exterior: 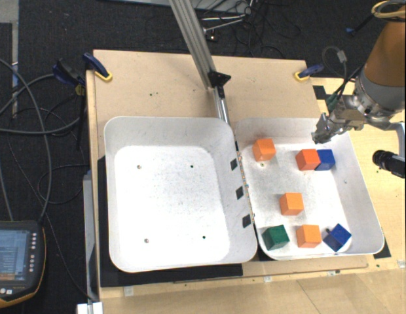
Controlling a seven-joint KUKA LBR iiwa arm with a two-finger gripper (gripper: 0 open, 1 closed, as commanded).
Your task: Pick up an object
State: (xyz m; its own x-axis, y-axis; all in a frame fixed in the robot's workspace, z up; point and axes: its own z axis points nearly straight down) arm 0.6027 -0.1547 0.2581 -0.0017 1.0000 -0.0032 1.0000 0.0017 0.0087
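Note:
The right bin [360, 195] holds several small cubes. Orange cubes lie at the upper left [264, 149], the middle [291, 203] and the lower part [308, 235]; a further orange cube [308, 159] touches a blue cube [325, 159]. A green cube [276, 237] and another blue cube [337, 237] sit near the front wall. My gripper [323, 133] hangs over the bin's far right part, just above and behind the orange-and-blue pair. Nothing shows between its fingers.
The left bin [170, 191] lies beside the right one. A slanted metal pole [193, 34] crosses the bench from the back to the gap between the bins. Clamps [95, 67] sit at the bench's far corners, and a pendant [16, 260] lies at lower left.

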